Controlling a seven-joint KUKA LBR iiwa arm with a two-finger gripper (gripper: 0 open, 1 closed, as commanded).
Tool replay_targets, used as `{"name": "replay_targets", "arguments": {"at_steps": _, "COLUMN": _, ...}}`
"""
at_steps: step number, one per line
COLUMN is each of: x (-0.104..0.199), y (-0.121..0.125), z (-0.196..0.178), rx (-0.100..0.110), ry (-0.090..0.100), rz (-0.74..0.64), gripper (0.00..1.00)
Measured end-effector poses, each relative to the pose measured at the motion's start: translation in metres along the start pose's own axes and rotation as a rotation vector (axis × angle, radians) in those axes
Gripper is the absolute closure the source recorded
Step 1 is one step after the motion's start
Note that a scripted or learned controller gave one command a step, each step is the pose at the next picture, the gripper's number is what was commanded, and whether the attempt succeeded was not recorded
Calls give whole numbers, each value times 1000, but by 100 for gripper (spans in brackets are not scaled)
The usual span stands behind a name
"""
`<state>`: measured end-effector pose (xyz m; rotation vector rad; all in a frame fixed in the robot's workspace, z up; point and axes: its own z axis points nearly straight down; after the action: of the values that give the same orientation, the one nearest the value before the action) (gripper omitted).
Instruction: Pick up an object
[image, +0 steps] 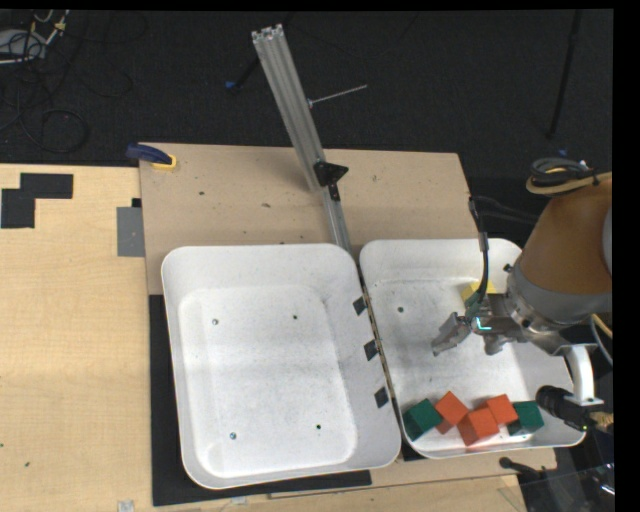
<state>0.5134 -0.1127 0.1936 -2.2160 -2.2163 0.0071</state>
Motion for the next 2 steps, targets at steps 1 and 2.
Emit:
{"name": "replay_targets", "arguments": {"at_steps": 1, "x": -2, "y": 1, "z": -2, "rx": -5, "ry": -1, "rz": 5, "gripper": 0}}
{"name": "replay_targets", "arguments": {"at_steps": 2, "x": -2, "y": 1, "z": 42, "rx": 0, "ry": 0, "rz": 2, "gripper": 0}}
